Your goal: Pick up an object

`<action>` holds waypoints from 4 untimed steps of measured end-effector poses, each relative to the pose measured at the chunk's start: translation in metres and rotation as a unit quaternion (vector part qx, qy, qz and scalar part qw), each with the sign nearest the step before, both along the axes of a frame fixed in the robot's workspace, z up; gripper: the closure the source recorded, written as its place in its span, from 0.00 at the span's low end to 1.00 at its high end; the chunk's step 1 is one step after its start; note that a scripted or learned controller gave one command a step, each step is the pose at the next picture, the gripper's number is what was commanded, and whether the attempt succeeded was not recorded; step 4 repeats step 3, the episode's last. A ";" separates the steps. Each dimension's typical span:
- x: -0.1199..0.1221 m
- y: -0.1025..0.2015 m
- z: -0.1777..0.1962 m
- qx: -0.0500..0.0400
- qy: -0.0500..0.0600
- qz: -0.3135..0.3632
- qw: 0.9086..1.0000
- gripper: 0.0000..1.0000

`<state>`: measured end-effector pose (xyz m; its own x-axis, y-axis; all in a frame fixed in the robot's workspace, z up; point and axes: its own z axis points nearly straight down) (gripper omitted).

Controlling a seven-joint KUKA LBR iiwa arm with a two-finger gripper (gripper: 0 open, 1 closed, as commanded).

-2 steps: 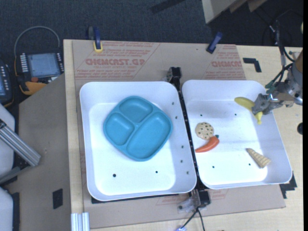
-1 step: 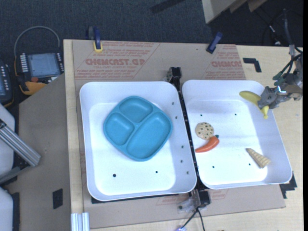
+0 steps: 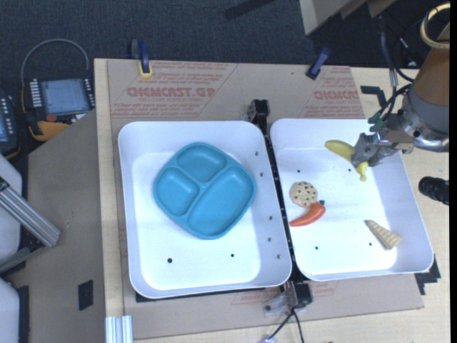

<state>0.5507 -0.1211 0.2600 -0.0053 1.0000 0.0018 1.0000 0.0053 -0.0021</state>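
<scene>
White bins (image 3: 136, 191), fingers (image 3: 365, 156) touching banana (image 3: 340, 148)

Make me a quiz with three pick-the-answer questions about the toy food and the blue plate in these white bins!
1. Where is the blue plate?
A. in the left bin
B. in the right bin
C. outside both bins

2. How many toy foods lie in the right bin?
A. two
B. four
C. six

3. What is the gripper right above?
A. the cookie
B. the cone
C. the banana

Answers:
1. A, the plate sits in the middle of the left bin.
2. B, there are a banana, a cookie, a chili pepper and a cone.
3. C, the gripper overlaps the banana's right end.
</scene>
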 end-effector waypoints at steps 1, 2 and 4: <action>-0.004 0.057 -0.012 -0.001 0.000 -0.002 1.000 1.00; -0.015 0.106 -0.028 0.000 0.001 -0.001 1.000 1.00; -0.025 0.167 -0.034 0.000 0.001 -0.001 1.000 1.00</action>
